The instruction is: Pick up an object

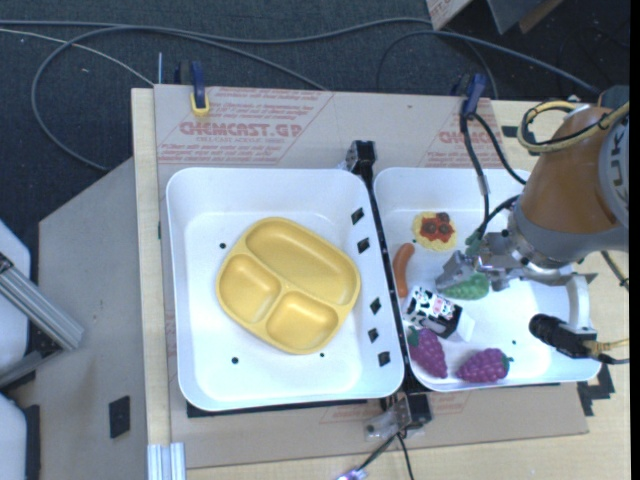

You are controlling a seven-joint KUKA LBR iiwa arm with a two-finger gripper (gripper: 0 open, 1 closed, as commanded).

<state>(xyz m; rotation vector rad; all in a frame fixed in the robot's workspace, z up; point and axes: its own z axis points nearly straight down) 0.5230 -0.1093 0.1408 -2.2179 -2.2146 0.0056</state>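
Camera view, from above at a slant.

Left bin (190, 268): white, shallow. Holds one yellow divided tray (288, 284), three compartments, lying flat near the bin's middle.

Right bin (400, 193): white, shallow, touching the left bin along a black divider. Holds:
- pizza-slice toy (436, 230), yellow with red spots, toward the far side;
- orange sausage-shaped piece (402, 264), by the divider;
- black-and-white cow-patterned carton (434, 310), on its side, near the bin's middle;
- two purple grape bunches: one (430, 354) near the divider at the near edge, the other (483, 366) just right of it;
- green object (466, 288), directly at the gripper's tips.

Gripper (462, 271): low over the right bin, above the green object and just beside the carton. Whether it is spread or closed, or has the green object, cannot be told.

Arm (570, 183): grey with orange band, reaching in from the right, covering the bin's far right part.

Surroundings: cardboard sheet (250, 128) under both bins; blue clamps (199, 88) on its far edge; cables (90, 43) across dark floor.
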